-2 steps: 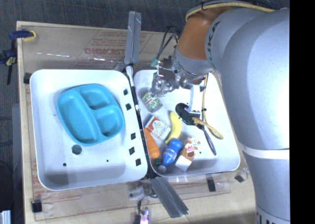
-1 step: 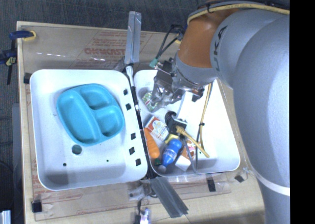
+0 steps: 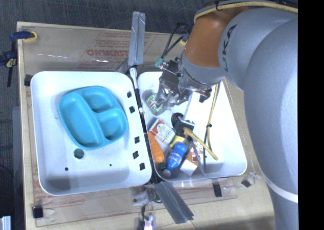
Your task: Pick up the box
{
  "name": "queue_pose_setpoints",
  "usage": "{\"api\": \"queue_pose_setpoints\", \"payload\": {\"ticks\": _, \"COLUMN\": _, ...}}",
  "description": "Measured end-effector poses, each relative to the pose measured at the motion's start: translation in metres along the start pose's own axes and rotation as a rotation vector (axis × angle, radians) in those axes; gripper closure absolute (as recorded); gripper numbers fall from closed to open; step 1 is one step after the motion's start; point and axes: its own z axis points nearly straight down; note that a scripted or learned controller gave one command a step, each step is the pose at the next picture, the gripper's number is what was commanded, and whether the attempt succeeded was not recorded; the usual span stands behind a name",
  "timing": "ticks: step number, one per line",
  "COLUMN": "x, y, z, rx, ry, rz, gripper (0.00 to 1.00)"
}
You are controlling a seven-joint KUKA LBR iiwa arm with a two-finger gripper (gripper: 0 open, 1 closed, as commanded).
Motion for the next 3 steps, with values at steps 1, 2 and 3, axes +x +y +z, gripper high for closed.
{"api": "queue_pose_setpoints", "payload": {"ticks": 1, "x": 0.001, "y": -0.054, "z": 0.002, "rx": 0.0, "ry": 0.001, "rz": 0.355, "gripper": 1.0}}
{"api": "queue_pose_setpoints", "payload": {"ticks": 2, "x": 0.01, "y": -0.087, "z": 0.083, "rx": -0.001, "ry": 0.0, "rz": 0.43, "gripper": 1.0}}
{"api": "queue_pose_setpoints", "payload": {"ticks": 3, "x": 0.011, "y": -0.087, "z": 0.074, "rx": 0.001, "ry": -0.002, "rz": 0.424, "gripper": 1.0}}
